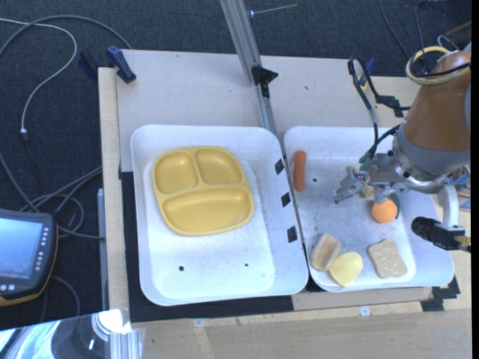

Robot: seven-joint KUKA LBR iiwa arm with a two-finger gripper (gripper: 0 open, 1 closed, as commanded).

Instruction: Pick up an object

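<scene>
From the fixed camera above the tabletop (187,73), the arm comes in from the right and its end effector (364,185) hangs low over the right bin (329,144), in that bin's upper middle. Metal parts of the tool splay out to the left at about the level of the bin floor, but whether the fingers stand wide or narrow cannot be told from this slant; nothing is seen between them.

The closest thing to pick is the orange ball (385,212), which sits just beside the end effector, down and slightly to the right of it, partly tucked under the wrist housing. Being round, it has no long axis to line up with. The sausage (300,170) lies farther off to the left of the end effector, its long axis running up and down the picture, close to the bin's left wall. Below the end effector, along the near edge, rest a bread piece (325,250), a yellow lemon-like piece (346,268) and a cracker (388,258), all well apart from the tool.

Far to the left, the left bin (217,275) carries a yellow divided plate (202,190).

Judging by the layout, a short shift down-right would put the tool over the ball; no grasp has been made yet.
</scene>
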